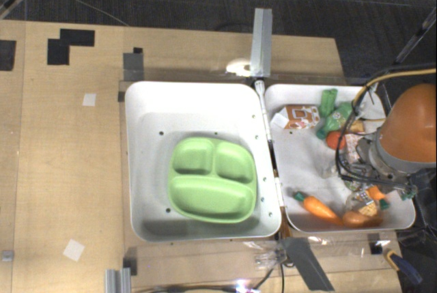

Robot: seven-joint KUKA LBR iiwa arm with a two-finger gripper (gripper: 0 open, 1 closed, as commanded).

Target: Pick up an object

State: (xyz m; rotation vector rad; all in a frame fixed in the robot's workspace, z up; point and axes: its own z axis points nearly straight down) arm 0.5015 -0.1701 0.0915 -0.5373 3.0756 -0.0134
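Several toys crowd the right bin (293, 216), where the tool (365, 199) hangs low; its grip state I cannot tell. Best to center on the carrot (319, 207) before lifting.

Green divided tray (210, 179) lies in left white bin (143, 148). Right white bin (300, 216) beside it, rims touching. Both sit on wooden bench (61, 169).

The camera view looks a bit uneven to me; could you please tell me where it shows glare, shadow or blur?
In the camera view, glare sits on the bench's front edge; a soft shadow lies below the green tray in the left bin; the arm's orange band is slightly soft at the right; the carrot in the right bin stays fairly sharp.
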